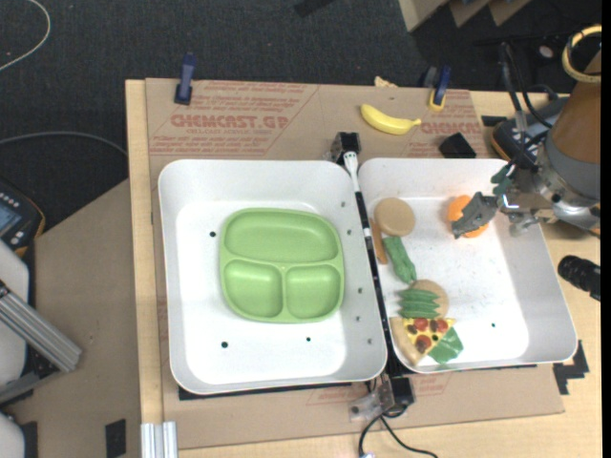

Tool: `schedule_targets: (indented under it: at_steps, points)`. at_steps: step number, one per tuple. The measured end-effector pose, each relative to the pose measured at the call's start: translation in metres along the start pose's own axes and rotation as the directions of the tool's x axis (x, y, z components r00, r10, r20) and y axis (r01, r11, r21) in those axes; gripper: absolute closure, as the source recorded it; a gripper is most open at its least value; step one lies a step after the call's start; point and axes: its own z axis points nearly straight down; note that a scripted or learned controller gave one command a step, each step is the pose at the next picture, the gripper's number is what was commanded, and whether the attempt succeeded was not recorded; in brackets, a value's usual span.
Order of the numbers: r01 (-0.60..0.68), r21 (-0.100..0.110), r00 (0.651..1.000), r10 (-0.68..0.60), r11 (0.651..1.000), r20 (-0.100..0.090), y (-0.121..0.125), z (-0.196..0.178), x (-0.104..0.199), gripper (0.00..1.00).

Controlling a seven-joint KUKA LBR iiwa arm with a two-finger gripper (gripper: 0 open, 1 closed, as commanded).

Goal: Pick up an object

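The right bin (520, 322) holds a small orange object (459, 205) near its back, a round tan disc (394, 218), a long green pickle-like piece (400, 260), a green leafy piece on a tan disc (422, 301) and a pizza slice (431, 339). My gripper (474, 219) reaches in from the right and sits low at the orange object, touching or overlapping its right side. The gripper's grey tip hides part of the orange object.
The left bin (186, 256) holds a green divided plate (282, 263). A yellow banana (389, 119) lies on the cardboard behind the right bin, next to a blue clamp (438, 86). The arm's body (578, 156) hangs over the right bin's back right corner.
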Motion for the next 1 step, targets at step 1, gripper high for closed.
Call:
schedule_targets:
  at_steps: [1]
  points:
    - [-0.011,0.007,1.000,0.011,1.000,0.002,-0.0141,0.0584,-0.1135,0.00]
